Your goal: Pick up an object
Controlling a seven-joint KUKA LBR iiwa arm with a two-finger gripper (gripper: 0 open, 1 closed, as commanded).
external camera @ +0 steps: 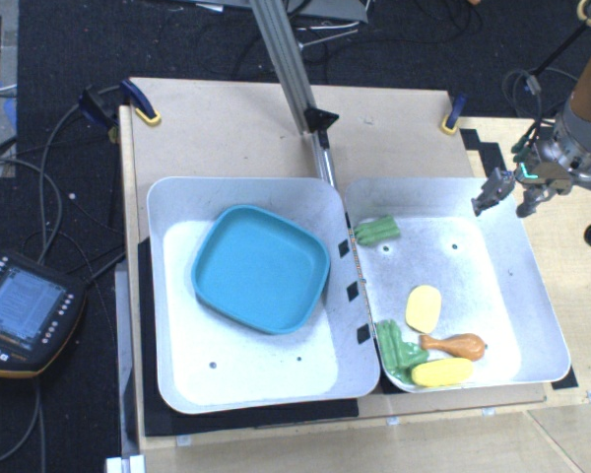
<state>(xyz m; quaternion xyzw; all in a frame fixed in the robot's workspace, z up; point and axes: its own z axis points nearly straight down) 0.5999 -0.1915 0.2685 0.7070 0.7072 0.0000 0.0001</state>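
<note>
My gripper [509,196] hangs at the right edge of the view, above the far right rim of the right bin [512,254], its two dark fingers spread open with nothing between them. Inside that bin a green toy [376,231] lies at the far left corner. Near the front sit a pale yellow oval piece [424,308], a brown drumstick-shaped toy [455,344], a yellow piece [441,371] and a green leafy piece [396,348]. All of these lie well below and to the left of the gripper.
The left bin [177,363] holds a blue square plate [262,267]. A slanted metal pole [286,52] rises from the divide between the bins. Clamps [138,103] grip the bench's far corners. A handheld pendant [22,311] lies on the floor at left.
</note>
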